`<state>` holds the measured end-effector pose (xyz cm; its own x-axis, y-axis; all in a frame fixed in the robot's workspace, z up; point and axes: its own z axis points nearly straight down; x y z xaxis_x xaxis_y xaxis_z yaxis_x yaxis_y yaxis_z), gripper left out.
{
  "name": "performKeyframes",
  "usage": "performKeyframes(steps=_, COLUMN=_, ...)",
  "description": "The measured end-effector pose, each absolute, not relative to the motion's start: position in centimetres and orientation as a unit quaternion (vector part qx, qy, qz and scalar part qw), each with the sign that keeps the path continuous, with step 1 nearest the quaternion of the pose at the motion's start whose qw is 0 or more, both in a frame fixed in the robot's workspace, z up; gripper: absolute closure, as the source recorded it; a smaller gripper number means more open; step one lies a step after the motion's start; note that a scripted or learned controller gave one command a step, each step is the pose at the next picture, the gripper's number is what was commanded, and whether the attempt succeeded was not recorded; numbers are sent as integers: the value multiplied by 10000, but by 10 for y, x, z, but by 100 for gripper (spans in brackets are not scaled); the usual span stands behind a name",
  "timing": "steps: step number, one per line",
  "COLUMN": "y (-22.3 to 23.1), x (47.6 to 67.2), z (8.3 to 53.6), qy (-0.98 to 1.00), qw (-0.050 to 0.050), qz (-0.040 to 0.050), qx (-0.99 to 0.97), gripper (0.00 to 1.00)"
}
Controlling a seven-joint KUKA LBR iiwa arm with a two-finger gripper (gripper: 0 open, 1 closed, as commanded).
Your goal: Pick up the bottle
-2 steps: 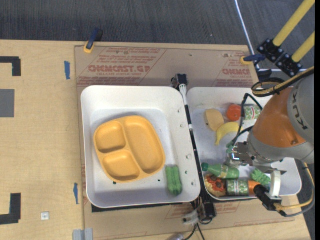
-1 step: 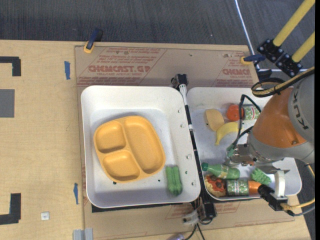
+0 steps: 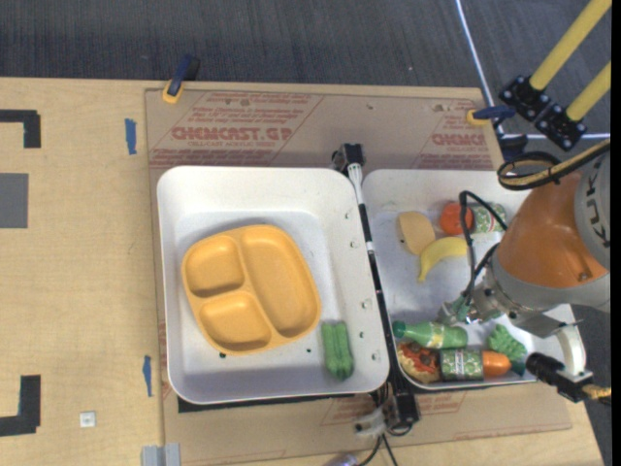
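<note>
Approach is judged under way: pincer [image 3: 464,311], grip state not discernible, is poised just above bottle [image 3: 434,334]; descent and closing are required next.

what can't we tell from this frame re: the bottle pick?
- Gripper: the arm's wrist covers it in the camera view, so finger state and any contact with the bottle are unreadable.
- Right bin: the arm hides its right side.
- Items by the second bottle: packed together, too small to identify.
- Red item: partly behind a black cable.
</note>
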<state>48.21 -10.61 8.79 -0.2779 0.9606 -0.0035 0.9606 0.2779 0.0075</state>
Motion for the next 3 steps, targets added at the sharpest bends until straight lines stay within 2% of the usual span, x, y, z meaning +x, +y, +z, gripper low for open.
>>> performKeyframes(steps=1, y=-167, x=482, z=87, qy=8777, qw=46, qz=12, qx=4792, gripper=100)
performKeyframes(steps=2, y=-166, x=481, z=87, qy=8778, qw=26, qz=12, qx=4789, gripper=0)
performKeyframes(steps=3, y=-168, x=484, z=98, qy=8774, qw=72, qz=12, qx=4797, gripper=100)
